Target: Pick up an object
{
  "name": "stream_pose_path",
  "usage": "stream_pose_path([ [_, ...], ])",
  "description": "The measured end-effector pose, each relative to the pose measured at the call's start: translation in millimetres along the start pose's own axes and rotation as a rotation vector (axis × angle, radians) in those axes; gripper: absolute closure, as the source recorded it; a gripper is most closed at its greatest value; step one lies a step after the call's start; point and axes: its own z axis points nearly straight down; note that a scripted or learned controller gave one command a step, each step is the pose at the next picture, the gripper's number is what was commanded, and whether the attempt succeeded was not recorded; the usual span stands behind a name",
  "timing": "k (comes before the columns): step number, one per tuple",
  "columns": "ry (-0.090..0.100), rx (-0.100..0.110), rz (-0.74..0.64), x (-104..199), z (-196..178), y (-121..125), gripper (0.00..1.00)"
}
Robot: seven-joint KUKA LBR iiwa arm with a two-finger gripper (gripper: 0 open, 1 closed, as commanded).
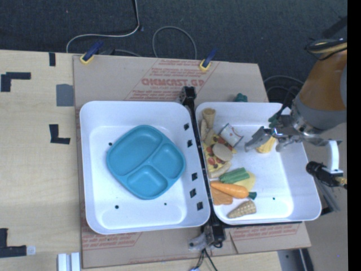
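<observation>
Dark carpet running along the top, with cables trailing across it; below that, pale wooden table [34, 168] carrying a cardboard sheet [169, 78] clipped at its far edge. Sitting on the cardboard, two white bins side by side. Taking the right bin [293, 199] as the landmark: left bin [93, 151] lying just beside it across a black divider, holding a blue sectioned plate [146, 161] near its middle. Crowding the right bin's left half, a heap of toy food: a cone-shaped piece [209, 116] up near the far left corner, a small grey and white piece [230, 133] just right of that, a pizza slice [216, 158] against the left wall, a green vegetable [234, 175] lying on a yellow piece toward the middle, an orange carrot [228, 190] just below, and a waffle cone [242, 209] close to the near wall. Reaching in over the right bin's far right part, grey arm with orange band, hand [264, 138] hanging low with fingers spread apart. Resting right at the hand, toward the right wall, a small yellow object [267, 145], touching or nearly touching the fingertips; not clearly lying between them, so no grip showing. Standing just outside the right bin's far wall, a small teal thing [241, 98].
</observation>
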Motion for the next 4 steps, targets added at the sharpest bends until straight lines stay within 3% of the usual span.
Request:
stream_pose_path([
  [1, 0.000, -0.004, -0.002, 46.4, 104.6, 42.2, 0.00],
  [2, -0.001, -0.005, -0.002, 50.0, 93.8, 97.3, 0.00],
  [3, -0.008, 0.011, -0.002, 43.6, 117.9, 121.0, 0.00],
  [4, -0.008, 0.009, -0.001, 44.5, 106.8, 120.7, 1.00],
])
